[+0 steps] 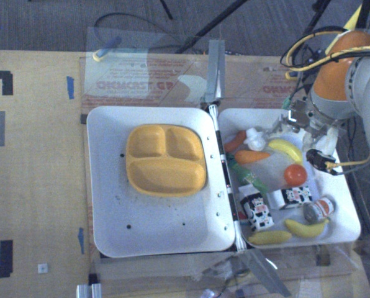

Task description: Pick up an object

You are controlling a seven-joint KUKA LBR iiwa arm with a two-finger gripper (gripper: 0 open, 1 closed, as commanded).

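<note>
One arm (349,73) bent over right bin (352,219); gripper (300,126) near banana (285,149)

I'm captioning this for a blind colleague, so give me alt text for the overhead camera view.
A grey and orange robot arm reaches from the right over the right white bin, which holds toy food including bananas, a carrot and a tomato. The left white bin holds a yellow divided plate.

fixed overhead cam, slanted down, both bins (104,185) in view
</note>
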